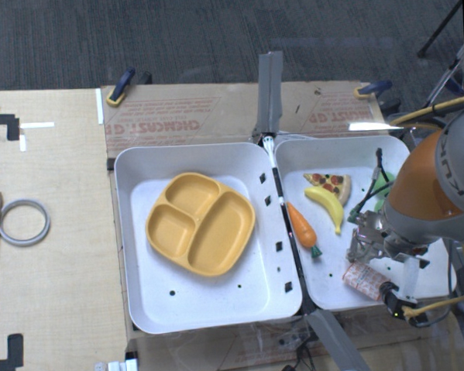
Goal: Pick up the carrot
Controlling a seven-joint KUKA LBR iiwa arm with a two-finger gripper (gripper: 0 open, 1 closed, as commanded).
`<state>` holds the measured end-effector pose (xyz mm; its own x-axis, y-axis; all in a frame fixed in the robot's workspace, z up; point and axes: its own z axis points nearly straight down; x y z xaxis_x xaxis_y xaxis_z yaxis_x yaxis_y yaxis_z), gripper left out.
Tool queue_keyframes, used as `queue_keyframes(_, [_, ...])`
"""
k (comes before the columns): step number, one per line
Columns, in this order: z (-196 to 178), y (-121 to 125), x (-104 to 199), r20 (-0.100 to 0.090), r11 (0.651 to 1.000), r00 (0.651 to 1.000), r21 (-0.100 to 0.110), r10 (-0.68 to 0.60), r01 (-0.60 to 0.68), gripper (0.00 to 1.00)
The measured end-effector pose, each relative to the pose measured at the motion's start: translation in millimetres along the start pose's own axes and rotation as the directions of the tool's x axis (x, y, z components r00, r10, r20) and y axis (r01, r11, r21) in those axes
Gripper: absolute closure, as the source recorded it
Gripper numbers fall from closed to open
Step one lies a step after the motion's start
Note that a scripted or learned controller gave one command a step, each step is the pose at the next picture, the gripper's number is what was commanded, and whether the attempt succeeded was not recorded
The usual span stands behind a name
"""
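Note:
The carrot (302,227) is orange with a small green tip and lies along the left wall of the right bin (325,296), its green end pointing toward the front. My gripper (362,246) hangs over the middle of the same bin, to the right of the carrot and apart from it. Under the gripper, by the front wall, lies a pink-and-white packet (363,282). Nothing shows between the fingers.
A banana (328,203) and a pizza slice (330,183) lie behind the carrot in the right bin; a green item (379,182) peeks out beside the arm. A yellow divided plate (201,233) sits in the left bin (134,248). A tape roll (22,221) lies on the bench at left.

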<state>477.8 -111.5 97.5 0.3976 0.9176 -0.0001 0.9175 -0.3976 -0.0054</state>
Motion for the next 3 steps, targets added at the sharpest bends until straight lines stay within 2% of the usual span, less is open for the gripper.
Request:
queue_keyframes(1, [-7,0,0,0.001,1.000,1.000,0.003,-0.001,0.001,1.00])
queue_keyframes(2, [8,-8,16,0.001,0.994,0.994,0.000,0.107,-0.107,1.00])
queue_keyframes(3, [1,-8,16,0.003,0.994,0.994,0.003,0.106,-0.106,1.00])
